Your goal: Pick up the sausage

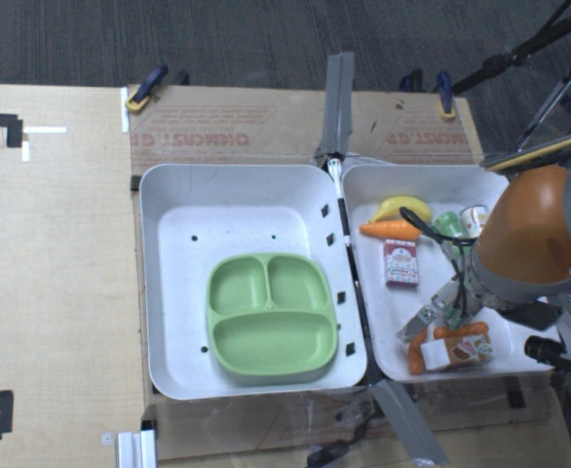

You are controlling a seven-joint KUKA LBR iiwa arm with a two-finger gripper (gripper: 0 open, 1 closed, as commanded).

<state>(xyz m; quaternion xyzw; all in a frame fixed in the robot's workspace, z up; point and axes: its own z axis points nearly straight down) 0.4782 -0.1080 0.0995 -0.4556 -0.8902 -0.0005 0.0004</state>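
While the gripper point(432, 322), its opening not discernible, is hovering over the sausage point(439, 341) in the right bin point(363, 291), it is needing centred descent.

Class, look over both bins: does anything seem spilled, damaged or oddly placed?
Nothing stands out. The green divided plate lies flat in the left bin. The right bin holds a loose cluster of food items, including the sausage beside the gripper.
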